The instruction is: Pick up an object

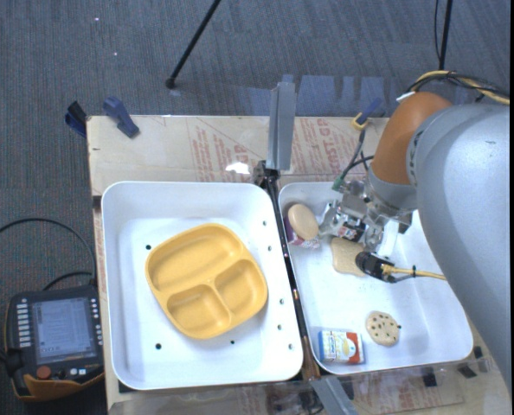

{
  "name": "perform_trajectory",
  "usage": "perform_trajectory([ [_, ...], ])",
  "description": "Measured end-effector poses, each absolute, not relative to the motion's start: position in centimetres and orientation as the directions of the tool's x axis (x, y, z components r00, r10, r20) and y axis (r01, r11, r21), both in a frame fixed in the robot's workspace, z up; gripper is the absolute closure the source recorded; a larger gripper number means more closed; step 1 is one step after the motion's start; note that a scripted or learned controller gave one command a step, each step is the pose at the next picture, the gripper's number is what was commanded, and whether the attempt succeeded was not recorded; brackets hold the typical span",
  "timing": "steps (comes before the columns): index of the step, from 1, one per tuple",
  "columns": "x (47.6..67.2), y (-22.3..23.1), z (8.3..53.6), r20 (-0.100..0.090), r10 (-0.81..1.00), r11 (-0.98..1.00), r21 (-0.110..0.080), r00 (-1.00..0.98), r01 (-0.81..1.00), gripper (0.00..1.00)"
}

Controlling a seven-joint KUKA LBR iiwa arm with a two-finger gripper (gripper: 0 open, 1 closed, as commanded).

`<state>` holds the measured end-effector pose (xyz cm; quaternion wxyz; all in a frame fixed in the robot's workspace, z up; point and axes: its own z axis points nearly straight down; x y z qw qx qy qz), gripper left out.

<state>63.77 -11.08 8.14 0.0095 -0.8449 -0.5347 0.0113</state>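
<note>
several small toy foods sit in the right bin [447, 340], from the oval bread roll [304, 221] by its left wall, likely light, stiff, best pinched across its narrow width, to the gripper [354, 223] beside it, grip state untellable.

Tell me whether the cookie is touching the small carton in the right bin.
Apart. The camera view shows a strip of bare white bin floor between the cookie and the carton.
</note>
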Motion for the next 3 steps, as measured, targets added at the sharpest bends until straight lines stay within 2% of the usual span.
perform_trajectory([
  [1,58.4,-18.3,8.5,-0.001,0.856,-0.518,-0.007,0.518,0.856,0.0],
  [2,53.3,-15.0,8.8,0.001,0.946,-0.323,-0.007,0.323,0.946,0.0],
  [3,53.2,-15.1,9.6,0.002,0.945,-0.328,-0.012,0.328,0.945,1.0],
])
